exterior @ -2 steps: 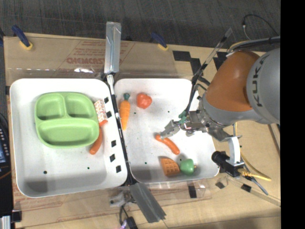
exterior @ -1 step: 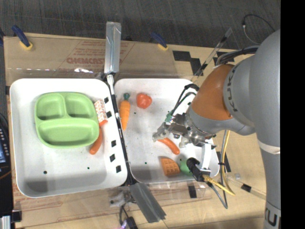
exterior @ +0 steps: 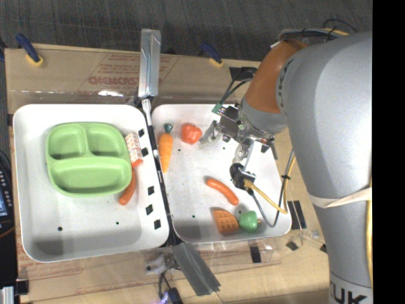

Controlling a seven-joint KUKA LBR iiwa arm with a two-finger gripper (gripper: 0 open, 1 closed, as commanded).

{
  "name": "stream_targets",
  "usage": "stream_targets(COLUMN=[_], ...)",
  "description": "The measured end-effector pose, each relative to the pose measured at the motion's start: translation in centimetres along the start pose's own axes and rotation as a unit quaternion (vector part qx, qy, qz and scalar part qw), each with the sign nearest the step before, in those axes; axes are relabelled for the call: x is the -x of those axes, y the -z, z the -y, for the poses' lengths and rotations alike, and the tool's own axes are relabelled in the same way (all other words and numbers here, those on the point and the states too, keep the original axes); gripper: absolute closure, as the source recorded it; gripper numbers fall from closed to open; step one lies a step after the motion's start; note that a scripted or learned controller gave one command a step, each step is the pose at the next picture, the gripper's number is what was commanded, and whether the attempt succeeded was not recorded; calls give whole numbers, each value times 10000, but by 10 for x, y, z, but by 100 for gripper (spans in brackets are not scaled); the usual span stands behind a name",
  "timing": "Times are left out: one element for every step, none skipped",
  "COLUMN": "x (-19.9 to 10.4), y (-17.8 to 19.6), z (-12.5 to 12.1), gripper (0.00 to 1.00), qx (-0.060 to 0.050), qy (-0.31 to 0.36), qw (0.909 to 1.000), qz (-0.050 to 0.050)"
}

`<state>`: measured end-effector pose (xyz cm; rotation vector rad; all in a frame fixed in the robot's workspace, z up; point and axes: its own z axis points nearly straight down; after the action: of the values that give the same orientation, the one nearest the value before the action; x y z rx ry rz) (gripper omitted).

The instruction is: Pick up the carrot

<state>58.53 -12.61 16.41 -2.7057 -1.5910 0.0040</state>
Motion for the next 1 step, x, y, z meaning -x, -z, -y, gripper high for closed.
stream_targets(x=[72], y=[-18], z=[86], gripper=[0], qx=[-15], qy=[-296], qw=[9996], qz=[4])
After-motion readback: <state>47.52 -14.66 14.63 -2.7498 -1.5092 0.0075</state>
